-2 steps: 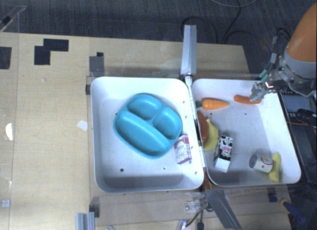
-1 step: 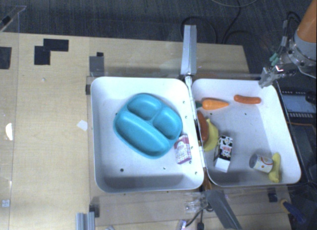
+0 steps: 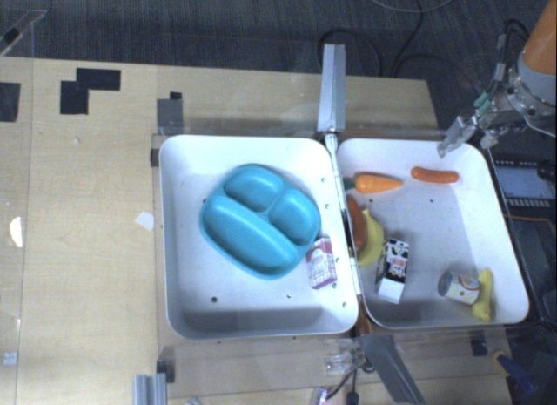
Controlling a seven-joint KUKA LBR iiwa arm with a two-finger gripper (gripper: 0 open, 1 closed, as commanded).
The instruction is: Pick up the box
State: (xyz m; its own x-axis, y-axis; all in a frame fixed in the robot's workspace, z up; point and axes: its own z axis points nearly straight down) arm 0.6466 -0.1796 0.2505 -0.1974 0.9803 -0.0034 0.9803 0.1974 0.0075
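A small black-and-white box (image 3: 393,268) lies in the right bin (image 3: 509,246), near its front and beside a banana (image 3: 372,236). A second small carton, pink and white (image 3: 321,264), lies in the left bin (image 3: 187,220) against the wall between the bins. My gripper (image 3: 470,133) hangs over the right bin's far right corner, well away from both. Its fingers are open with nothing between them.
A blue divided plate (image 3: 259,219) takes up the middle of the left bin. The right bin also holds a carrot (image 3: 378,184), a sausage (image 3: 434,176), a small can (image 3: 458,285) and a yellow item (image 3: 484,295) at the front right.
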